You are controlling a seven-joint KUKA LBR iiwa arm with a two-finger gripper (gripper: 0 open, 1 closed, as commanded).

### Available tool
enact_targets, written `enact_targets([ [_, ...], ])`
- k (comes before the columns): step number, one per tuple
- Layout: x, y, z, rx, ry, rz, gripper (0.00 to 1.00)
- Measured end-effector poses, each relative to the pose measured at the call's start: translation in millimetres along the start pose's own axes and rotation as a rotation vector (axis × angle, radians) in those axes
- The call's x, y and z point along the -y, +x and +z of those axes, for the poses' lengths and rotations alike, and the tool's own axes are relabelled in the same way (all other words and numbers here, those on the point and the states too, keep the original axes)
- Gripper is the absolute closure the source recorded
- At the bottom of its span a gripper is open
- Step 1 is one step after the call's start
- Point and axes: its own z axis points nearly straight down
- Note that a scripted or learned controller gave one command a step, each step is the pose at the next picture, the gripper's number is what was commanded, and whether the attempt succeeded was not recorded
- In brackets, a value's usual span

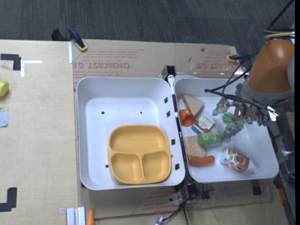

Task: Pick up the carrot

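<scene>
Nearest the camera in the right bin [262, 172], a red sausage [201, 160] lies along the front beside a small orange-and-white packet [235, 160], with a slice of toast [194, 146] just behind the sausage. In the left bin [89, 125], a yellow three-compartment tray [139, 153] sits toward the front, nothing resting in its wells. Mid-bin on the right, a green item [208, 137] lies between the toast and the gripper [230, 121], and a small white carton with red print [205, 122] rests just behind it. The carrot [186, 117], short and orange, lies against the dividing wall on the bin's left side, touching the lower edge of a tan wedge [193, 104] that sits toward the back; the carton and the green item lie between the carrot and the gripper. The gripper hangs over the right half of that bin, well apart from the carrot, its metal fingers [229, 129] spread and close to something green, though whether they grip anything cannot be told from this angle. Beyond it, the arm's orange band [271, 67] rises at the right. Farther back, blue clamps [77, 39] pin printed cardboard [112, 62] to the bench [33, 139], where a yellow object [3, 88] sits at the far left edge.
</scene>
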Motion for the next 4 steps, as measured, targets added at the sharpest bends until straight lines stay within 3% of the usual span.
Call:
enact_targets([
  [1,-105,20,-78,0.002,0.0,0.21,0.0],
  [2,-193,64,-106,-0.001,-0.001,0.237,0.0],
  [3,-265,59,-67,-0.003,-0.001,0.143,0.0],
  [4,-288,67,21,0.002,-0.001,0.029,0.0],
])
